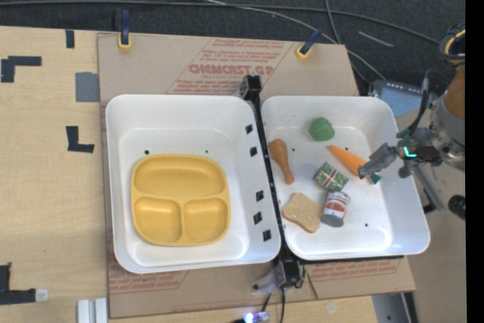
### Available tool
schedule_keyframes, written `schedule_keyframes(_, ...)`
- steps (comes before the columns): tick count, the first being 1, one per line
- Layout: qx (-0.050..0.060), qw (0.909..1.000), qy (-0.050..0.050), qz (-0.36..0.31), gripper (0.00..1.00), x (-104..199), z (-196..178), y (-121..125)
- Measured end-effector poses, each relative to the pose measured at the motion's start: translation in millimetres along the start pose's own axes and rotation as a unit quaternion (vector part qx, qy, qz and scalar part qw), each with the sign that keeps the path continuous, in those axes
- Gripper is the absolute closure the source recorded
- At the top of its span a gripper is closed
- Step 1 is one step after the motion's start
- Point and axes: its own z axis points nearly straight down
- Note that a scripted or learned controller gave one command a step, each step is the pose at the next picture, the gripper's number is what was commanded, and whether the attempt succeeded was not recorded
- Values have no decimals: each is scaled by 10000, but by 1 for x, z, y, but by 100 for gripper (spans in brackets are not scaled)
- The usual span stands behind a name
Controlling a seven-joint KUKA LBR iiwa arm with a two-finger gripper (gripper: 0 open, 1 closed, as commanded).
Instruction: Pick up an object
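The right bin (393, 227) holds several small items: a green round lump (321, 128), an orange carrot (346, 158), a brown drumstick (281, 159), a green and white carton (330, 178), a red-labelled can (335, 208) and a slice of toast (302, 212). My gripper (370, 169) reaches in over the bin's right wall and hangs just right of the carrot's thick end. Nothing shows held in it.
The left bin (121, 117) carries a yellow divided plate (180, 199). A black divider (259, 163) runs between the bins. Both bins rest on cardboard (227, 64) clamped at the back. The arm's wrist (446, 140) stands outside the right bin's right wall.
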Motion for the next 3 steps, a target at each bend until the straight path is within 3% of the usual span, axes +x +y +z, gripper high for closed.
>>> schedule_keyframes(1,-3,10000,-1,0,0,0,0,0)
schedule_keyframes(3,31,10000,10,3,0,1,111,6)
